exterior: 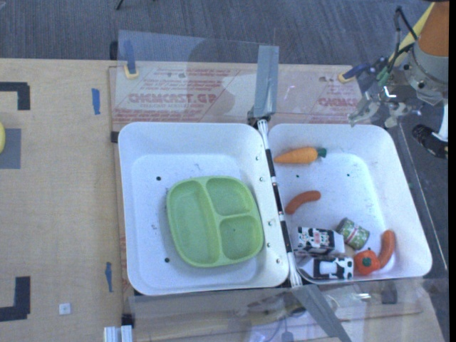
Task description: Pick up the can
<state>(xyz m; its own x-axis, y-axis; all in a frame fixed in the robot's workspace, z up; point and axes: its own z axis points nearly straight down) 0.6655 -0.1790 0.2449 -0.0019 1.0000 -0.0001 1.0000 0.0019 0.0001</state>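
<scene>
1. The left bin (135, 155) holds a green divided plate (215, 220).
2. In the right bin (399, 155), the can (353, 233) lies near the near right corner, tipped on its side, beside a milk carton (318, 239) and a tomato (365, 262).
3. The gripper (377, 102) hovers over the far right rim; its jaw state cannot be told.
4. Judged step: the approach. Next it must travel nearward and descend over the can.

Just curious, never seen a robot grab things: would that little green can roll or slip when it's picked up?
The can lies tilted on its side, so it would probably roll if nudged. Its small, smooth, rounded body may slip. The carton and tomato close by might block it.
</scene>
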